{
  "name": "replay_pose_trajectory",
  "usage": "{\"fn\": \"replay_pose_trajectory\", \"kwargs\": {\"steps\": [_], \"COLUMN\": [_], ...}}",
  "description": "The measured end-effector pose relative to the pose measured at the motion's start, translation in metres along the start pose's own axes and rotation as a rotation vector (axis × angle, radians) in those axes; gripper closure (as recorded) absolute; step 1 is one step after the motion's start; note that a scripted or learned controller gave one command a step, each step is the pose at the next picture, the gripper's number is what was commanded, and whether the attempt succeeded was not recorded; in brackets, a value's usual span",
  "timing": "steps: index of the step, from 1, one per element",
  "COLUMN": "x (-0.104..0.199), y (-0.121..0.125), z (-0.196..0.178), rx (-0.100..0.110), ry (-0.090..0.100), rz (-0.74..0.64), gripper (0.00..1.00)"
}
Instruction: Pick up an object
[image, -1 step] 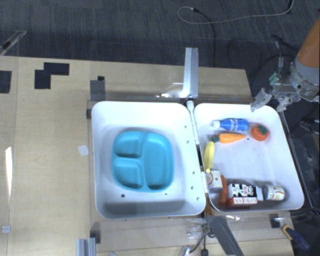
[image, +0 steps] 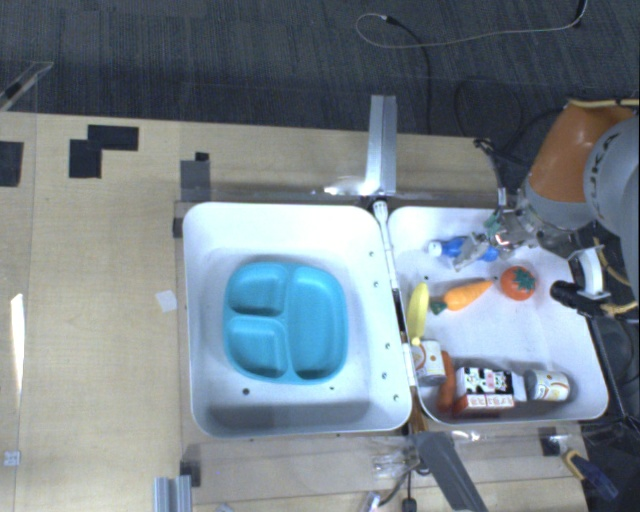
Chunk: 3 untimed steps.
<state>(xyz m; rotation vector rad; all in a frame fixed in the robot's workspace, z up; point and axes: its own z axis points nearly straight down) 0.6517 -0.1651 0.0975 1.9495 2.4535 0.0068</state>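
Observation:
My gripper (image: 492, 242) is low over the back of the right bin (image: 560, 330), reaching in from the upper right on the grey arm with its orange band (image: 565, 150). Just to its left lies a small blue and white object (image: 448, 247), close to the gripper tip; I cannot tell whether they touch. In front of the gripper lie an orange carrot (image: 468, 295) and a red tomato (image: 517, 283). A yellow banana (image: 417, 308) rests against the bin's left wall.
Along the right bin's front wall lie a dark bottle with a printed label (image: 485, 386), a small can (image: 549, 385) and a small carton (image: 430, 358). The left bin (image: 210, 400) holds a blue divided plate (image: 287, 320). A metal post (image: 382, 150) stands behind the bins.

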Motion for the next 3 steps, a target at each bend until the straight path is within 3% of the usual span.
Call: {"fn": "replay_pose_trajectory", "kwargs": {"steps": [1, 2, 3], "x": [0.000, -0.014, -0.002], "y": [0.000, 0.017, 0.020], "z": [-0.011, -0.116, -0.172], "rx": [0.003, 0.000, 0.000], "ry": [0.000, -0.001, -0.001], "rz": [-0.003, 0.128, -0.020], "gripper": [1.00, 1.00, 1.00]}}
